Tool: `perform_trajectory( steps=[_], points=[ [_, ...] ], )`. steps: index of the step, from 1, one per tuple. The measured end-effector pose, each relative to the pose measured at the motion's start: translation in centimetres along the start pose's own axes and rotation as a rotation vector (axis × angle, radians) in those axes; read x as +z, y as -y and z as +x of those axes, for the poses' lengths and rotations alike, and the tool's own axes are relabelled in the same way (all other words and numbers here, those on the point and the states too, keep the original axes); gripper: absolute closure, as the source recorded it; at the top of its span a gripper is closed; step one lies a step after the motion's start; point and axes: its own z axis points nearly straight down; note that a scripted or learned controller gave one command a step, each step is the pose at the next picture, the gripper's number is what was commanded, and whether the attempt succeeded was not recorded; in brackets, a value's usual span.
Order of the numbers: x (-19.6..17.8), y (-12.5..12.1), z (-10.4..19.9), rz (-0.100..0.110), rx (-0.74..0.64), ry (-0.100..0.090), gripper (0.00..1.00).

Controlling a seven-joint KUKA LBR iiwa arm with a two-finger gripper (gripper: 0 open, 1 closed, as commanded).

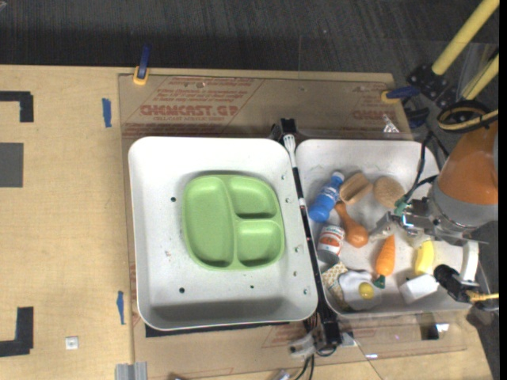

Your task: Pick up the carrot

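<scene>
Carrot [385, 256] crowded: banana [425, 256] right, bottle [330, 242] left.

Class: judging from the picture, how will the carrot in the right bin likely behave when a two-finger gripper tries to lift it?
The carrot looks like a smooth, tapered toy, so it is probably stiff and light, yet may slip from a pinch. Rounded and lying on its side, it could roll if nudged.

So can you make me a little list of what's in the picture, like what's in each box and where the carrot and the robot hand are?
left bin: holds a green divided plate
right bin: holds a jumble of toy food and small bottles
carrot: orange with a green top, lying in the right bin, near its front
next to carrot: a yellow piece on its right
blue bottle: at the right bin's left side
gripper: over the right bin, just above the carrot, not holding it
arm: reaches in from the right
</scene>
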Motion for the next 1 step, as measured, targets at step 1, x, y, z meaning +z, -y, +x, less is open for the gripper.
perform_trajectory(
  steps=[1],
  points=[
    [0.77, 4.99, 6.71, -0.007, -0.051, 0.002, 0.0]
  ],
)
